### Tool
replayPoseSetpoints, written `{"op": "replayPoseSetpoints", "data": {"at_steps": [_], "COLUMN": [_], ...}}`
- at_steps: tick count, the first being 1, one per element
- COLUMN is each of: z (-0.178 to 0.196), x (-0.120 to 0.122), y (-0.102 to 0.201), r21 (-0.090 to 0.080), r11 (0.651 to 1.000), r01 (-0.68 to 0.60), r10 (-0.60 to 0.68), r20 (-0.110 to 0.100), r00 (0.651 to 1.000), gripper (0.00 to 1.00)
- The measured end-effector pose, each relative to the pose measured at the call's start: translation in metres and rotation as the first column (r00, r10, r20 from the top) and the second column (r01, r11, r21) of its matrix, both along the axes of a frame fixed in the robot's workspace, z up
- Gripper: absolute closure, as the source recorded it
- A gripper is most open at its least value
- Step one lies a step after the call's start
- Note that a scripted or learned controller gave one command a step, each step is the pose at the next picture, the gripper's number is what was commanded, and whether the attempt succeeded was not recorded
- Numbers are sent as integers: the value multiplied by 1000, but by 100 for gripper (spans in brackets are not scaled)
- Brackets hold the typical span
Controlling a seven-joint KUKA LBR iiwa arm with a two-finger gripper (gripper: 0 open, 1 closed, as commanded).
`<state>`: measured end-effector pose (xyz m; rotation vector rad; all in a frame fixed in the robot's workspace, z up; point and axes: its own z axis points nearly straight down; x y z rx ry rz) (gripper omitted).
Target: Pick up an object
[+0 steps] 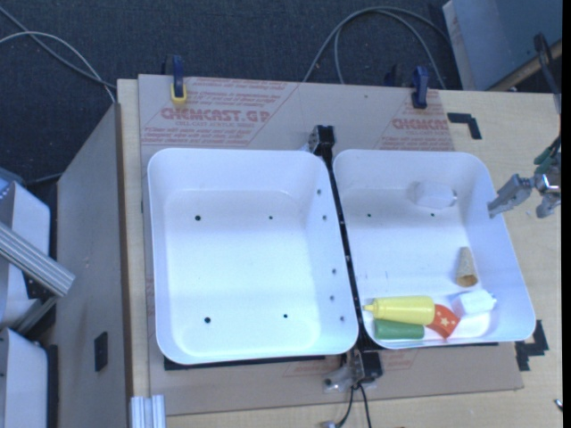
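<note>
The right bin (500,239) holds the objects. Along its near edge lie a yellow squeeze bottle (406,308), a green piece (399,330) just below it, a small red-orange piece (443,322) and a white block (477,302). A tan cone (467,266) stands a little farther back by the right wall. A pale translucent item (433,194) rests near the bin's far side. My gripper (525,201) hangs at the view's right edge, over the bench just outside the right bin's right wall. It is open with nothing between its fingers.
The left bin (161,239) sits beside the right one, with a black clip (322,137) where they meet at the back. Blue clamps (178,87) (419,86) hold the board at its far edge. Cables loop behind the bench.
</note>
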<state>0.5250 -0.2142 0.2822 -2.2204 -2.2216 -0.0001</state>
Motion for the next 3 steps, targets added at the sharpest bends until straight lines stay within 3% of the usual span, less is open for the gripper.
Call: {"op": "replayPoseSetpoints", "data": {"at_steps": [1, 2, 3], "z": [11, 133, 263], "x": [58, 16, 5], "y": [112, 99, 60], "r21": [2, -4, -7], "r11": [1000, 1000, 1000], "r01": [-13, -1, 4], "r10": [13, 1, -4], "r20": [6, 17, 19], "r00": [1000, 1000, 1000], "gripper": [0, 0, 0]}}
